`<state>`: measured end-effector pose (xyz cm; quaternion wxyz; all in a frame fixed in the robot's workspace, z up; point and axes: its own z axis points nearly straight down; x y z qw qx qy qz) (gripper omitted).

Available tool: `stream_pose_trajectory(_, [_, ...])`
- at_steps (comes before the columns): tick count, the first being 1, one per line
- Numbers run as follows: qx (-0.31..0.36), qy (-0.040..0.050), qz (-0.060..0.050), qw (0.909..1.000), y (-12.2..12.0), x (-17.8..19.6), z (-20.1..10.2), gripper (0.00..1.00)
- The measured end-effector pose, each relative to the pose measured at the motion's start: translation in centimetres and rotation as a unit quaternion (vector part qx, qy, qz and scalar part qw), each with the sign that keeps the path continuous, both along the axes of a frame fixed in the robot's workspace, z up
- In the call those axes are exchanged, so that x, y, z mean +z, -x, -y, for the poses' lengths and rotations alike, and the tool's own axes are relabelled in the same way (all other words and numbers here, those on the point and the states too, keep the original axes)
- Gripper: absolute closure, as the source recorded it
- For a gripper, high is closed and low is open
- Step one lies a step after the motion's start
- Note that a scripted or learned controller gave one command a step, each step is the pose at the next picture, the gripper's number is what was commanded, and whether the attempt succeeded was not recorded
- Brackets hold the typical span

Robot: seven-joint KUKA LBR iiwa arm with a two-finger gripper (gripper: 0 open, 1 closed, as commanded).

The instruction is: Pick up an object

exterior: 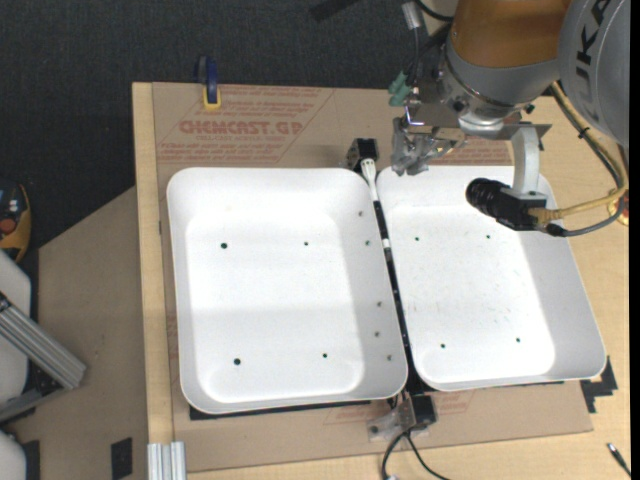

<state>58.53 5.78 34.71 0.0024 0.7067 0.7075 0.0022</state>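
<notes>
Camera view, one oblique look down at both bins. No loose object can be made out in the left bin (270,288) or the right bin (490,308); only small dark dots mark their floors. A black cylindrical piece (500,204) over the right bin's far side looks mounted to the arm, not loose. Claw (412,158) hangs over the far rim near the divider (385,258), nothing visibly between its tips; spread or pressed together cannot be told. Judgement: no target direction can be fixed. Both floors offer open room; rims and divider are the edges to clear.
</notes>
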Motion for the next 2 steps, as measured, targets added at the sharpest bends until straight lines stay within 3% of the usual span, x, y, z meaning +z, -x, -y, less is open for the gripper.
stream_pose_trajectory(1, [0.000, 0.0001, -0.006, 1.0000, -3.2, -5.9, -0.9, 1.00])
stream_pose_trajectory(2, [0.004, -0.0010, -0.008, 1.0000, -0.1, -13.4, -12.2, 1.00])
